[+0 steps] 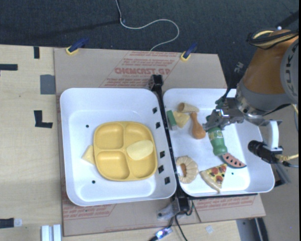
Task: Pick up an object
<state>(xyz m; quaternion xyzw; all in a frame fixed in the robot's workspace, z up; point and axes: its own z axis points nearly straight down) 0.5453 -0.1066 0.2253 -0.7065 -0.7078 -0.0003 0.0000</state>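
Over the right bin (261, 185), the claw (216, 122) hangs at the green bottle's (218, 142) top end, its spread impossible to tell; it should centre on the bottle, clear of the drumstick (197, 126) beside it.

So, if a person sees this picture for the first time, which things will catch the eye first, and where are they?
The yellow divided plate in the left bin stands out most, with a pale yellow piece lying in one compartment. Next comes the grey and orange arm entering from the right, its gripper low over the right bin, just above a green bottle. Small toy foods lie around it, such as a watermelon slice and a pizza slice.
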